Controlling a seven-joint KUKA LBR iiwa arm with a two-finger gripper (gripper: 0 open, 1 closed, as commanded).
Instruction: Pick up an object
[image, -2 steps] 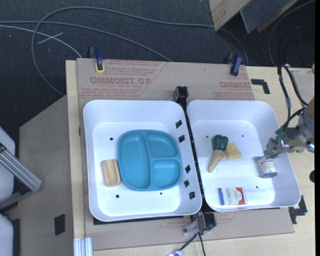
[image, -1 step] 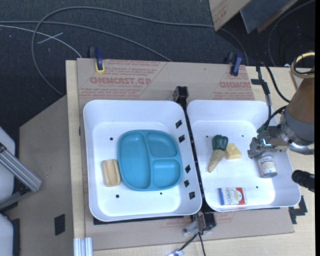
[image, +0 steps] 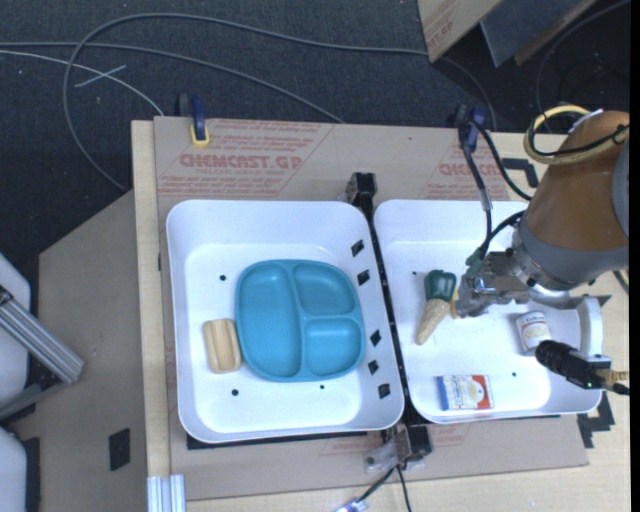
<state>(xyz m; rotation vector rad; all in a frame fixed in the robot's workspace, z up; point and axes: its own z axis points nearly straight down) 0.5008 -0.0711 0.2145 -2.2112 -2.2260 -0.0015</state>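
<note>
You're looking at two white bins (image: 190, 300) on a tan bench (image: 300, 150) printed with red lettering. The left bin carries a teal divided plate (image: 298, 320) and a pale yellow-tan bread slice (image: 221, 345). In the right bin (image: 430, 395) you have a toy corn cob (image: 434, 305), cream with a dark green husk, a white bottle (image: 531, 329), and a white card (image: 465, 392) with red and blue print.

The two shallow white bins (image: 190, 300) look like smooth, slightly glossy plastic. The blue divided plate (image: 298, 320) looks like matt plastic. The brown bench board (image: 300, 150) looks like printed protective paper.
</note>
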